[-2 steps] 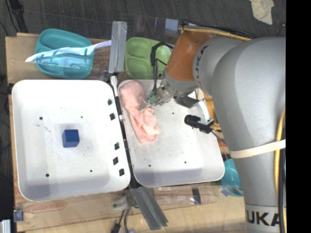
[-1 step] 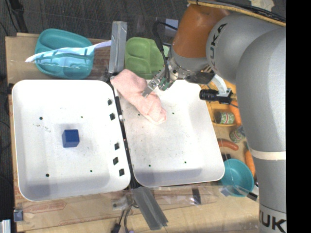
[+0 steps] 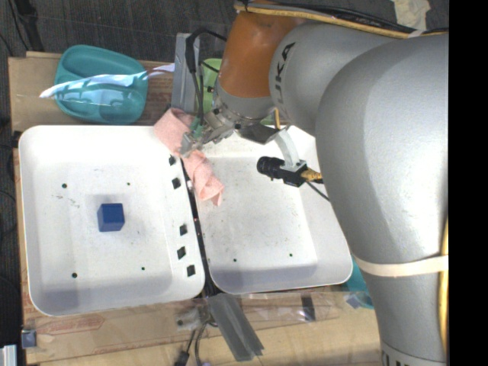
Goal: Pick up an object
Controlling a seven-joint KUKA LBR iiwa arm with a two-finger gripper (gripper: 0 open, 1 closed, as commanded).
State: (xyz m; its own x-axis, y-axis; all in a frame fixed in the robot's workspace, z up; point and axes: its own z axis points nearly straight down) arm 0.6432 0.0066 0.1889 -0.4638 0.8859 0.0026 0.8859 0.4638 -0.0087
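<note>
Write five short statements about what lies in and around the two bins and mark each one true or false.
1. A blue cube lies in the left bin. True.
2. The pink cloth lies flat in the middle of the left bin. False: it is draped over the seam between the two bins, at their far end.
3. The gripper is right at the pink cloth. True.
4. The teal container sits inside the right bin. False: it stands on the bench beyond the left bin.
5. The blue cube touches the cloth. False: they lie well apart.
</note>
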